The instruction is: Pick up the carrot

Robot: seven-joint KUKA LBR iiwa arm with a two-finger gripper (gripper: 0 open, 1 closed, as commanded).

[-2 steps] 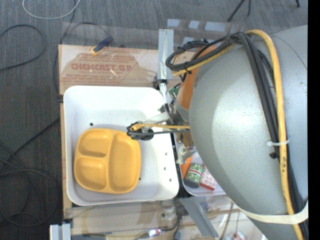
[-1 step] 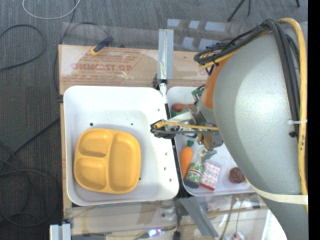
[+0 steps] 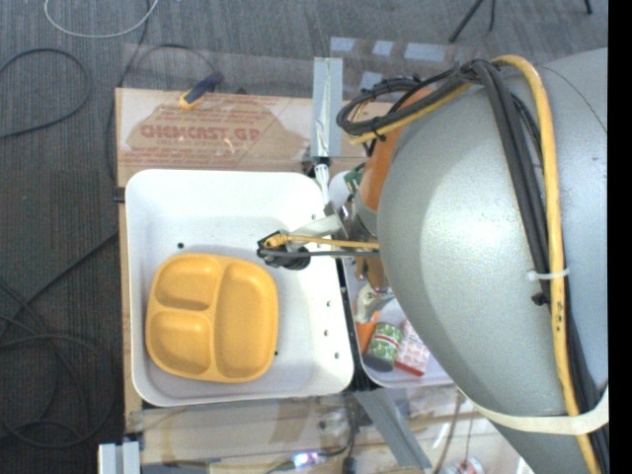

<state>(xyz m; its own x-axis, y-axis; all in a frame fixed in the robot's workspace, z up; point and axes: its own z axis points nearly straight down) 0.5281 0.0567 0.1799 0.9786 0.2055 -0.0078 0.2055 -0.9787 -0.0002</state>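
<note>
An orange piece that looks like the carrot (image 3: 366,336) lies at the near left of the right bin (image 3: 367,371), beside a green-labelled can (image 3: 386,345). The big grey arm (image 3: 474,245) covers most of that bin. My gripper (image 3: 342,227) sits low at the divider between the two bins, largely hidden under the arm. It is a little beyond the carrot and I see nothing held in it.
A yellow divided plate (image 3: 211,316) lies in the near left part of the left bin (image 3: 217,205). A red-and-white packet (image 3: 413,355) lies next to the can. A cardboard sheet (image 3: 212,136) lies behind the bins.
</note>
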